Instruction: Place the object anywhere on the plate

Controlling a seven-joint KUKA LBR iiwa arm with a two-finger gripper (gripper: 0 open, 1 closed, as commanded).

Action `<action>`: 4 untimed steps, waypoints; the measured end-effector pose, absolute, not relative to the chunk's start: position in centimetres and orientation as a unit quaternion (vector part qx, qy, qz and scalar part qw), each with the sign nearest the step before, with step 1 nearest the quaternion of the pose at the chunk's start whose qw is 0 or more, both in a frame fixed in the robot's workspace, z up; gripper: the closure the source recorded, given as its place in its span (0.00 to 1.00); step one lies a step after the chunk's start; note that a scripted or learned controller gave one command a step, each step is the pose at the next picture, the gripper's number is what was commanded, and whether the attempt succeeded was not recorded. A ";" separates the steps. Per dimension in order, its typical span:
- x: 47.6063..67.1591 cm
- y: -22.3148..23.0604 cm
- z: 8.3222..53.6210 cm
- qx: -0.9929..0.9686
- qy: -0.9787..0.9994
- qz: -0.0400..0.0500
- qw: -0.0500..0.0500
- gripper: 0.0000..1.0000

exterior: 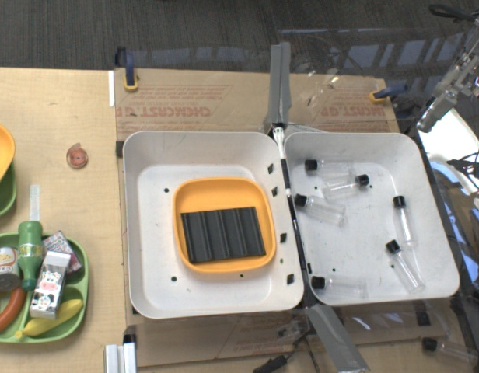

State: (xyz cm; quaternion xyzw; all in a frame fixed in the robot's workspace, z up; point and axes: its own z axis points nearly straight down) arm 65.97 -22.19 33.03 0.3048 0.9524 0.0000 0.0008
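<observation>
On the table (53, 107) at far left, a green tray (78, 311) of toy food and a small pink disc (77, 156) lie well apart from the bins and hinder nothing. In the left bin (146, 286) the orange plate (224, 194) sits near the middle. A dark ribbed block (224, 234) rests flat on it, wholly within the rim. If that block is the object, the task looks done.

The block covers most of the plate's floor. Anything more set down there could land on its ribs and roll, or catch the raised rim and slide off into the bin. The bins' adjoining walls form a ridge that a low carry could clip.

In the right bin (430, 200) lie clear vials (339, 186) with black caps, scattered and some near the walls. They are round and slick, so likely to slip from a pinch. I cannot tell whether the claw is apart or together.
</observation>
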 end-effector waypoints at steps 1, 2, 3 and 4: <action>65.2 -22.2 44.2 0.250 0.968 0.000 0.002 0.00; 64.9 -22.2 44.2 0.109 0.994 0.000 0.001 0.00; 65.4 -22.2 44.2 -0.047 0.999 0.000 0.003 0.00; 66.0 -22.2 44.2 -0.195 0.981 0.000 0.003 0.00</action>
